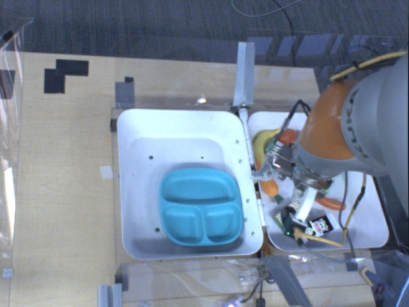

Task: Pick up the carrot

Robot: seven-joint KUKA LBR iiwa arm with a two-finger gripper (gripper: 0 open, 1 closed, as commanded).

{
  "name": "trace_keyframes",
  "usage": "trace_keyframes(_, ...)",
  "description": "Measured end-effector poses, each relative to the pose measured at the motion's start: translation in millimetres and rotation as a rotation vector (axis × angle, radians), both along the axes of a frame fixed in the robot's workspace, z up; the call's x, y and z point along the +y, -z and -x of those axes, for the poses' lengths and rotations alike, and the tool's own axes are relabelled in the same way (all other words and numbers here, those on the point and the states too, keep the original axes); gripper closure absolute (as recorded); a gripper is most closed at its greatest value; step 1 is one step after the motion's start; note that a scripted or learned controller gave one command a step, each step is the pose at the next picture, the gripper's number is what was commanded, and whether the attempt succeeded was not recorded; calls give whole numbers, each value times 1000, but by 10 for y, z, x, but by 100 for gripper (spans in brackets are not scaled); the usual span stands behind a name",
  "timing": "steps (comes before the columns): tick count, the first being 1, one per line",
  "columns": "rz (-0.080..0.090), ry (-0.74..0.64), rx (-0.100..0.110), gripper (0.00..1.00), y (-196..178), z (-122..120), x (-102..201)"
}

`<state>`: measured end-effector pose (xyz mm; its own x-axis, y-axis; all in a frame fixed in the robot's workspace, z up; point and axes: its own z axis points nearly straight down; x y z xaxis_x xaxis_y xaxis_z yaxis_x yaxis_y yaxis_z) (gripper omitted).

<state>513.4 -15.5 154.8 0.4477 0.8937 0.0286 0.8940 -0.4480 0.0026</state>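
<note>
Nearest the camera, two white bins sit side by side on a pale wooden tabletop (64, 190). The left bin (137, 139) holds a blue tray (201, 204) with three compartments, lying flat toward the near edge.

In the right bin (377, 232), close to the near rim, lies a small black-and-white thing (322, 224). Just behind it is the carrot (330, 203), a slim orange-red piece lying flat at a slight angle, its left end hidden under the arm.

A grey arm (377, 120) with an orange band (326, 126) reaches in from the right and covers much of this bin. Its claw (273, 164) hangs low over the bin's left side, near the wall shared with the other bin. It is seen from above and partly hidden, so whether it is open or closed cannot be told, and nothing can be seen held in it. The carrot lies apart from the claw, to its right and nearer the camera.

A small round orange piece (270, 187) sits just below the claw. Farther back, a yellow banana (261, 142) lies against the left wall, with a red-orange piece (288, 135) beside it.

Behind the bins, a grey metal post (243, 75) stands at the gap between them. Black shapes (64, 74) mark the tabletop's far left. Beyond is grey carpet (128, 11) with a thin black cable (268, 4).
</note>
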Motion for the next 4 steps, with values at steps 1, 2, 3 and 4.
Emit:
trace_keyframes(1, -31, -39, -9, 100, -125, -67, 258)
trace_keyframes(2, -35, 32, 11, 100, -126, -196, 248)
trace_keyframes(3, 6, 116, 10, 100, -117, -175, -49)
trace_keyframes(4, 23, 327, 19, 100, -713, -259, -601)
